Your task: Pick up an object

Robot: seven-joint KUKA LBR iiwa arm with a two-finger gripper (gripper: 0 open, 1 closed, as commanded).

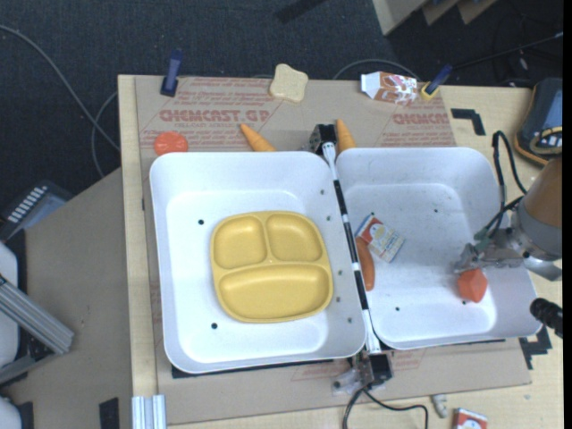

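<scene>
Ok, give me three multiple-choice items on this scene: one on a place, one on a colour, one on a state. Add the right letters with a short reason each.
1. Where does the divided plate lie?
A. in the left bin
B. in the right bin
C. on the cardboard

2. What colour is that plate?
A. blue
B. yellow
C. black

3. How does the round orange-red thing in the right bin stand to the tool?
A. lifted high over the bench
B. on the bin floor just under the tool
C. resting on the plate

Answers: A, the plate sits in the left bin; B, all its three compartments are yellow; B, it rests on the white floor right below the tool's tip.
</scene>
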